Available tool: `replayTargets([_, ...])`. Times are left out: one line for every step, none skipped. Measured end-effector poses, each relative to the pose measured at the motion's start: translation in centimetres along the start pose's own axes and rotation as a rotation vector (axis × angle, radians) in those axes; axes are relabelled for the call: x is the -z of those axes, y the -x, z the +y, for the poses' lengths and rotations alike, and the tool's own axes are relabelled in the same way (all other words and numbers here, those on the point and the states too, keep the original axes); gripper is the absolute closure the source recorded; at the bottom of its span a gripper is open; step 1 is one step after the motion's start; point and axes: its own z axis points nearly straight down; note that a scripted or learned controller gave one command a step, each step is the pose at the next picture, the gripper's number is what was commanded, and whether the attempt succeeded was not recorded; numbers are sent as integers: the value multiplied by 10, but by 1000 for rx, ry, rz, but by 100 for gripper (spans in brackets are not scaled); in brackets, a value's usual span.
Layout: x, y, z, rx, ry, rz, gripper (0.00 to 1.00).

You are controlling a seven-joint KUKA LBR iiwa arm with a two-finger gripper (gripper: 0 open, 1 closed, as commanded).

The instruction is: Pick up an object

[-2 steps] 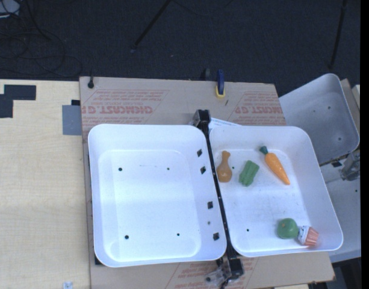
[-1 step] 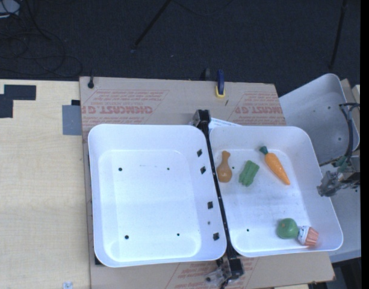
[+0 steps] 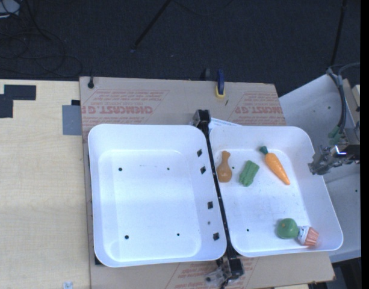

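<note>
The right white bin (image 3: 319,179) holds several toy foods. An orange carrot (image 3: 277,165) with a green top lies at a slant near the back. A green pepper-like piece (image 3: 248,173) sits left of it, beside a tan gourd (image 3: 224,167). A round green fruit (image 3: 286,228) and a small orange-and-white piece (image 3: 308,236) rest in the near right corner. My gripper (image 3: 327,159) is a small grey shape just outside the right bin's right rim, apart from every object.
The left white bin (image 3: 106,161) stands next to the right one, with a black divider clamp (image 3: 211,185) running between them. Both rest on a cardboard sheet (image 3: 130,104). A light wooden table top (image 3: 34,185) spreads to the left.
</note>
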Motion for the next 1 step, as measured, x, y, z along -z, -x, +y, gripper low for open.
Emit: replayTargets([-55, 63, -5, -15, -16, -1, 100])
